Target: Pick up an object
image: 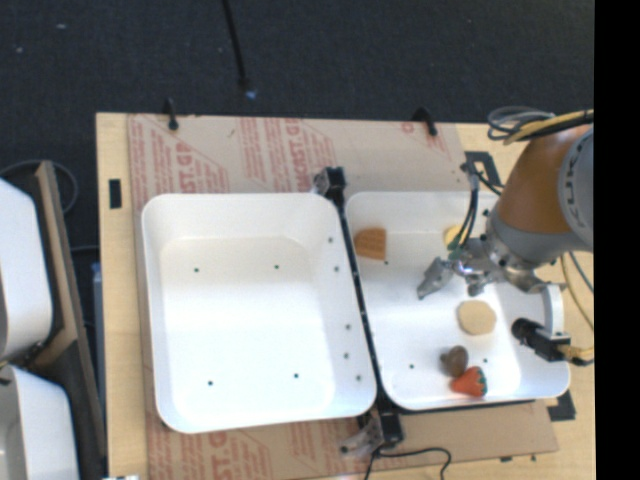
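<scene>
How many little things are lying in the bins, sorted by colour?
Orange-brown block: 1
Pale tan round piece: 1
Dark brown lump: 1
Red strawberry-like piece: 1
Yellow thing, partly hidden behind the arm: 1
Total: 5, all in the right bin

The setting is a robotics laboratory test cell. Indicators: an industrial arm [545,203], grey with an orange band, reaches over a plywood counter [115,298]. Two shallow white bins [160,268] sit side by side on a printed cardboard sheet [250,153], fixed by black clamps [330,180]. Loose cables [515,123] run near the arm. Dark carpet [120,38] surrounds the counter. Small mixed test items [477,317] lie in the right bin.
</scene>
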Controlling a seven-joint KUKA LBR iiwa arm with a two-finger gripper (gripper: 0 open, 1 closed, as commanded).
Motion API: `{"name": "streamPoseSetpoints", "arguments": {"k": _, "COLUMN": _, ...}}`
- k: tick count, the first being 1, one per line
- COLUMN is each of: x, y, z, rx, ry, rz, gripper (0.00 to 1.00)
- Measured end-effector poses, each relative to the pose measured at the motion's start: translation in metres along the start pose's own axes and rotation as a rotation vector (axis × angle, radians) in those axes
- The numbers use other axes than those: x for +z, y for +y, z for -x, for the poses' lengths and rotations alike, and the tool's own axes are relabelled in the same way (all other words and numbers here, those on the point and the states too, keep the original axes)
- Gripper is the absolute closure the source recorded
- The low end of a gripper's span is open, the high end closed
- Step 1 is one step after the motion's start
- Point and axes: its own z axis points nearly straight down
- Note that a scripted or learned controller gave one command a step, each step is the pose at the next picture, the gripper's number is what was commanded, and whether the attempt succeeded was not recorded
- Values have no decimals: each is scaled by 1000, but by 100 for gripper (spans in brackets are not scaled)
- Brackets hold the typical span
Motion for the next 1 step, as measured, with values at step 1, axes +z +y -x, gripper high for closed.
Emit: {"name": "streamPoseSetpoints", "arguments": {"k": 1, "x": 34, "y": 86, "z": -37, "rx": 0, "ry": -3, "rz": -2, "gripper": 0}}
